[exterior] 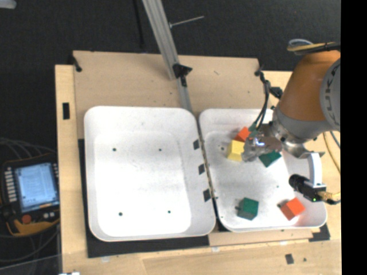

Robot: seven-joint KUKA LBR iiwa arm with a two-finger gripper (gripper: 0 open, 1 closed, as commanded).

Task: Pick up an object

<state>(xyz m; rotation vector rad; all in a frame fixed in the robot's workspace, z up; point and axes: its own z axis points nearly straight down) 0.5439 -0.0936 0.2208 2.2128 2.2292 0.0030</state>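
The arm is reaching in from the right over the right bin point(225, 219), with its gripper point(254, 145) hanging low in the bin's upper middle; whether it is wide, narrow or holding anything cannot be told, since the wrist is hiding it.

A yellow block point(235, 150) is lying just left of the gripper, touching or almost touching it, with its faces turned a little off the bin's walls. It looks about as wide as it is long, so no long axis is showing. An orange block point(243, 134) is sitting just above it, close to the bin's upper wall, and a dark green block point(270, 158) is poking out from under the wrist on the right. These three are crowding the gripper on three sides.

The middle of the right bin is lying open. Lower down, a green block point(248, 208) is standing apart near the lower rim, and another orange block point(291, 209) is sitting toward the lower right corner, beside a black fitting on the arm.

The left bin point(97, 125) is sitting alongside, the two rims meeting at black clips. On the worktop point(126, 76) a metal pole point(166, 39) is slanting up behind the bins. A handheld screen point(31, 188) is glowing at far left.
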